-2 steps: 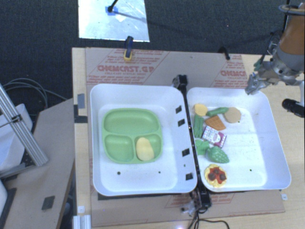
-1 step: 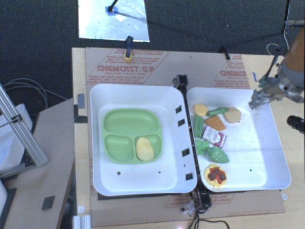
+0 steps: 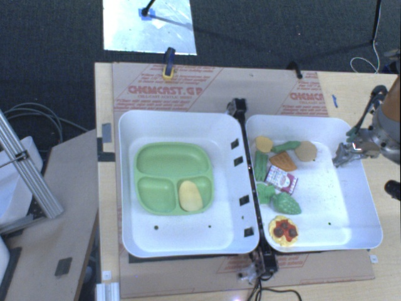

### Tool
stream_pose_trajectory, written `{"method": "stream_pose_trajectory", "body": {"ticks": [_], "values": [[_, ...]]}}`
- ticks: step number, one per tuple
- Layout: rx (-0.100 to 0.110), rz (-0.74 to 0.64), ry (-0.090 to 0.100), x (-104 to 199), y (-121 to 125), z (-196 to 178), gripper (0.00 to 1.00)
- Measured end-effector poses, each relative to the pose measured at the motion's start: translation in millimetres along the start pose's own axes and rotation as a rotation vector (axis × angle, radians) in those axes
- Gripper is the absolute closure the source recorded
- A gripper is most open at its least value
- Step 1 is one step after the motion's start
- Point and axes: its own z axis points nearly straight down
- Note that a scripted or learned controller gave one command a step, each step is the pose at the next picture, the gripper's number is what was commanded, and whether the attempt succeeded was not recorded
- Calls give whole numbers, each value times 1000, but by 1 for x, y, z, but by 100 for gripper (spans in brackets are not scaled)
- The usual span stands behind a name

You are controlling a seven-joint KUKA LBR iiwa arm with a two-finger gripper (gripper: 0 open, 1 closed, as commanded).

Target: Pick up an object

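Gripper sits over right edge of right bin, near its top corner. We cannot tell if jaws are spread or pressed together; we see nothing between them. Toy food lies bunched on left side of that bin: green pickle, pink packet, little pizza. Left bin holds green tray with yellow lump in it.

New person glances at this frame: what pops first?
Probably the green divided tray in the left bin, with a yellow potato-like piece in its lower right compartment. Next, the jumble of toy food along the right bin's left side, with the gripper at its right rim.
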Motion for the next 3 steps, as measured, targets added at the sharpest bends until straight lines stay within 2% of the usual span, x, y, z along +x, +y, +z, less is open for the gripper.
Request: {"method": "stream_pose_trajectory", "body": {"ticks": [1,2,3], "values": [[-1,1,0,-4,-69,-6,100],[-5,-2,-1,-3,-65,-6,0],[-24,-19,1,114,-57,-151,0]]}}
